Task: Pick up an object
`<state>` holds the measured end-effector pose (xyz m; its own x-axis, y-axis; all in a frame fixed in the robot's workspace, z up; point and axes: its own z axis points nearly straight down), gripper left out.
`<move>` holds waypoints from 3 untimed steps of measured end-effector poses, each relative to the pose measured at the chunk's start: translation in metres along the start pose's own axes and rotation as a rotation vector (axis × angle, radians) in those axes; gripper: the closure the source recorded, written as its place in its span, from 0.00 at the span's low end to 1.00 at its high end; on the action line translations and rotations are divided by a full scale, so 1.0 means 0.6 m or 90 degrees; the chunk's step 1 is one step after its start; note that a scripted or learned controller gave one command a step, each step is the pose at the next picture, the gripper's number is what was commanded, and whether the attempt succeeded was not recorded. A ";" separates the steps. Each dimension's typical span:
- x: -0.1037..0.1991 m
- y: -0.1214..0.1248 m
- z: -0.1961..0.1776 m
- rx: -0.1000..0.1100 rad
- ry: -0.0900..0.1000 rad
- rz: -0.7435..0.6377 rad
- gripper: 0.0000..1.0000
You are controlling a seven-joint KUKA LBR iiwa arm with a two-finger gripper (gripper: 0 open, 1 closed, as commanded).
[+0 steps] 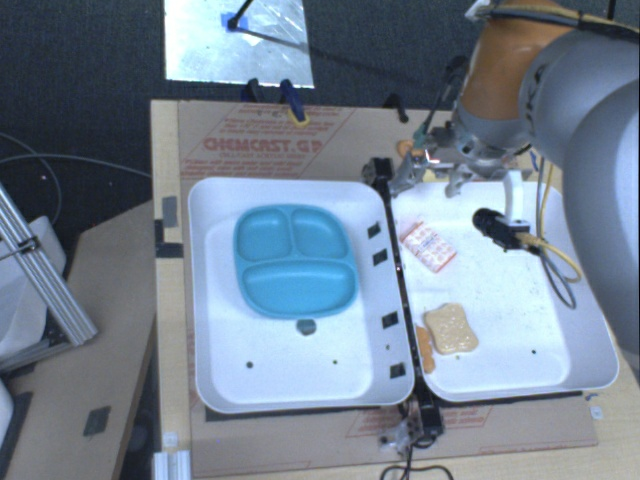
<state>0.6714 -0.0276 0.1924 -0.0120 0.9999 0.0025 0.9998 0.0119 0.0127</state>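
Note:
In the right bin (560, 363) lie a red-and-white patterned packet (428, 246), a tan toast-shaped piece (451, 329) and a thin orange strip (424, 348) against the left wall. My gripper (436, 171) hangs over the far left corner of that bin, beyond the packet and apart from it. Nothing shows in its grasp. The grey arm with its orange band (505, 63) comes in from the upper right. A black fitting (497, 228) on a cable juts from the arm over the bin, right of the packet.
The left bin (215, 368) holds a blue divided plate (295, 259) and a small grey-blue piece (306, 326) just in front of it. Black clips run along the wall between the bins. A shiny sheet (238, 28) and a blue clamp (291, 98) sit behind the bench.

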 end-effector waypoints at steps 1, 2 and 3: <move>-0.010 -0.002 -0.007 0.003 -0.002 0.002 1.00; 0.040 -0.057 0.014 0.009 -0.001 0.004 1.00; 0.091 -0.153 0.012 0.010 -0.001 0.003 1.00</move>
<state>0.5792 0.0261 0.1839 -0.0074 1.0000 0.0017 1.0000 0.0074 -0.0032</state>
